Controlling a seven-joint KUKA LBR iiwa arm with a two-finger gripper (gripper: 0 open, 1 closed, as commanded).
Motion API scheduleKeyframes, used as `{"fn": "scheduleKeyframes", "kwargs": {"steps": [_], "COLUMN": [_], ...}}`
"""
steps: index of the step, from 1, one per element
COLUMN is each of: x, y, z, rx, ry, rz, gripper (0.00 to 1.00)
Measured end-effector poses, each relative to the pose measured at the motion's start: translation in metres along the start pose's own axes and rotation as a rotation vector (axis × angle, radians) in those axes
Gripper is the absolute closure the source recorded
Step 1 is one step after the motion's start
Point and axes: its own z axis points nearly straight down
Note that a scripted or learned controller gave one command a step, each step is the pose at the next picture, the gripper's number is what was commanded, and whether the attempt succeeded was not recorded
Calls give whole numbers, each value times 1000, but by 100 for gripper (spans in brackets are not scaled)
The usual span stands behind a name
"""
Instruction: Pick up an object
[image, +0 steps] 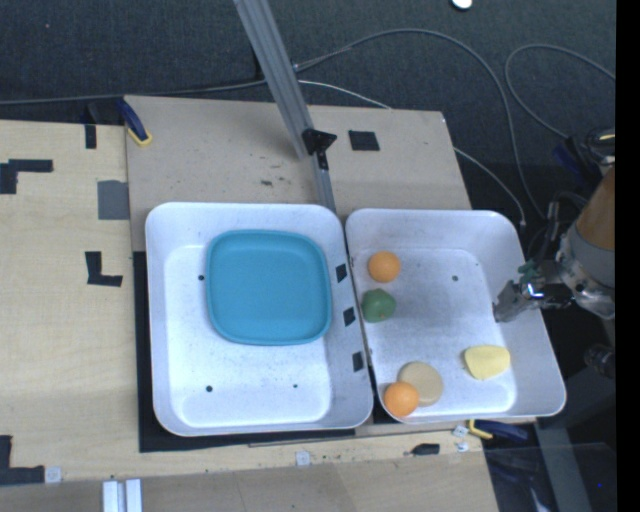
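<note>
A: Where is the end effector (515, 298) right now?

B: Over the right rim of the right bin (500, 228), reaching in from the right. I cannot tell whether it is clenched or released; it is small and dark there. Nothing is visibly carried by it.

A: And the candidates for picking?

B: All in the right bin. A yellow piece (486, 361) lies near the bin's right wall, on the near side of the end effector and the closest thing to it. A beige round (424, 381) sits at the near edge, touching an orange ball (401, 399) at the near-left corner. A green ball (378, 305) and a second orange ball (383, 266) lie against the left wall, close together. The left bin (180, 400) carries a blue plate (268, 286).

A: What could go wrong from here?

B: My guess: a descent so close to the right wall could strike the rim instead of the floor. The yellow piece looks low and flat, so the grip may skid over it. The balls would likely roll off if nudged off-centre, and the touching pair at the near edge could be pushed apart rather than caught.
</note>
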Motion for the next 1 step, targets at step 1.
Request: {"fn": "scheduleKeyframes", "kwargs": {"steps": [1], "x": [53], "y": [25], "z": [5], "rx": [4], "ry": [3], "rz": [-5], "gripper": [100]}}
